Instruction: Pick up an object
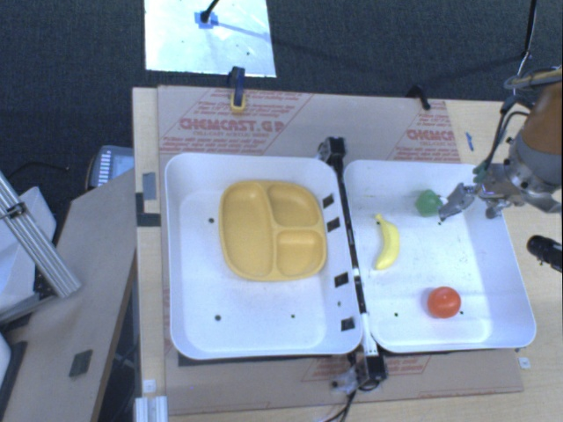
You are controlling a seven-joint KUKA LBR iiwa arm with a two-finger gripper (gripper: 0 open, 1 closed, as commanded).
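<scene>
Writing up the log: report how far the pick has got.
Done: the gripper has reached the right bin, beside the green object. In hand: nothing visibly between its fingers. Left: grasp and lift; the banana and tomato lie untouched.

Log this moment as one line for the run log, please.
arm: over right bin | gripper: beside green object, nothing held | banana, tomato: loose in right bin | yellow tray: left bin

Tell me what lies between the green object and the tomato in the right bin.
Bare white bin floor; camera view shows nothing between the green object and the tomato.
</scene>
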